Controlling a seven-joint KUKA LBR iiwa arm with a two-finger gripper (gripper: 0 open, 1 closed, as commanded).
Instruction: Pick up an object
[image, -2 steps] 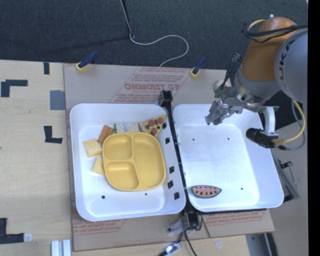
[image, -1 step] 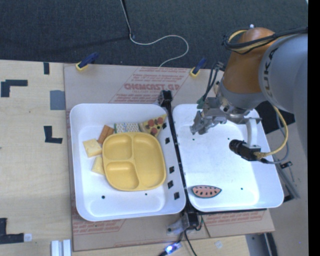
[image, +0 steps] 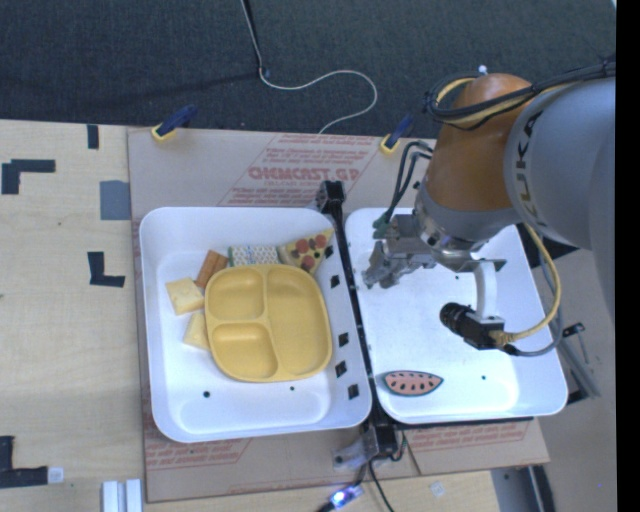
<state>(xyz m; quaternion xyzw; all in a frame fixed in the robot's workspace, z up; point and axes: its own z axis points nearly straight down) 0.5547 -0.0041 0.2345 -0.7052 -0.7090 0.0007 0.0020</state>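
Note:
A watermelon slice (image: 413, 382) lies flat near the front edge of the right bin (image: 520, 395). My gripper (image: 383, 270) hangs over the left part of the right bin, near the divider, well behind the slice. Nothing shows between its fingers. In the left bin (image: 165, 240) a yellow divided plate (image: 268, 322) lies in the middle, with cheese-like yellow pieces (image: 186, 297), a brown piece (image: 211, 267) and a pizza slice (image: 308, 248) around its back and left sides.
The grey arm with its orange band (image: 485, 110) covers the back right of the right bin. A black cable fitting (image: 470, 325) hangs over the bin's middle. Black clips (image: 345, 340) line the divider between the bins.

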